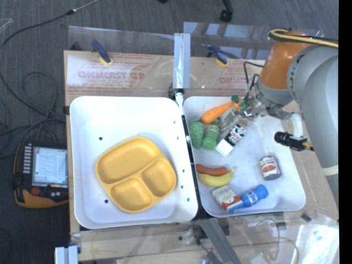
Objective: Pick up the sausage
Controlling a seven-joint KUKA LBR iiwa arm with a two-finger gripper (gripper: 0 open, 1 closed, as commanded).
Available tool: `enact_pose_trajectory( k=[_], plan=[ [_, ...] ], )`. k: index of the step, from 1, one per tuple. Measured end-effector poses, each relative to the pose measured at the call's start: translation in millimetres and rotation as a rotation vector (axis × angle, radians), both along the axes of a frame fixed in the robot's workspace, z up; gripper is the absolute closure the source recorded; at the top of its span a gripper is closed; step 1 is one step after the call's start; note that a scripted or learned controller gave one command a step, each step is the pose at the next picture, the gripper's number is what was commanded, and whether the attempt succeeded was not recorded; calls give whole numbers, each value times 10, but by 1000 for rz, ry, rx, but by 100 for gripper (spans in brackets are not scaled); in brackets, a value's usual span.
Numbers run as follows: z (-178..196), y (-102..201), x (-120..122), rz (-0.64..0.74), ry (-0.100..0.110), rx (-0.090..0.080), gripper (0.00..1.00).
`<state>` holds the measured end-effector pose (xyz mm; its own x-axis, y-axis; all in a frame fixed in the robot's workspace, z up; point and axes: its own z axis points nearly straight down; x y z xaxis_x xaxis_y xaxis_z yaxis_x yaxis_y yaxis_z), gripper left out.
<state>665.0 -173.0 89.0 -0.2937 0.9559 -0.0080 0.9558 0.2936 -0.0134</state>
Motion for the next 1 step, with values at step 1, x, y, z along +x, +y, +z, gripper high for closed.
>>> enact_pose_trajectory(
  k=[1],
  plan=[
    [2, 164, 2, 82, 0, 0, 0]
  ],
)
